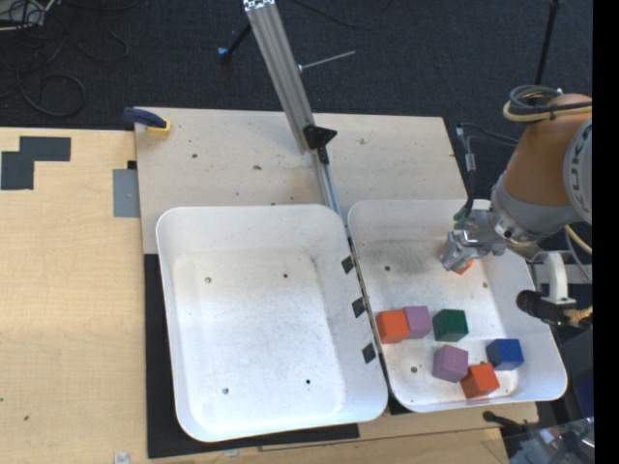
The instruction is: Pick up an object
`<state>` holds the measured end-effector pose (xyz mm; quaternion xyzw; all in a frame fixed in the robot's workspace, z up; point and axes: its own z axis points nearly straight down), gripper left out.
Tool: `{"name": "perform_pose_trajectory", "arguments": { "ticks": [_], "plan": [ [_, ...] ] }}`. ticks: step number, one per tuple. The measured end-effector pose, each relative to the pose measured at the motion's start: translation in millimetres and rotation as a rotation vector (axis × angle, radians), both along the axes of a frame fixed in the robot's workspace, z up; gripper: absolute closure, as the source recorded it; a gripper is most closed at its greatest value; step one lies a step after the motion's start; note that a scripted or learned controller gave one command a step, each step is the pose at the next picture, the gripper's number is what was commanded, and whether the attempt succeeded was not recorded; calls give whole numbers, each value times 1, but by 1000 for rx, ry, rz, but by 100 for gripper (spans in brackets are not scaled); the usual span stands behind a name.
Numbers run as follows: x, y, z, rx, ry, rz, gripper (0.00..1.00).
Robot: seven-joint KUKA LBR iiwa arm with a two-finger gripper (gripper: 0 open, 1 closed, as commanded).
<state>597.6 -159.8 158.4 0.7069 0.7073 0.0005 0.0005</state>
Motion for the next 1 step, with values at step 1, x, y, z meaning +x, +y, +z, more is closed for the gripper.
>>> {"name": "perform_pose_trajectory", "arguments": {
  "ticks": [1],
  "plan": [
    [5,-2,43,-1,-1,0,100]
  ]
}}
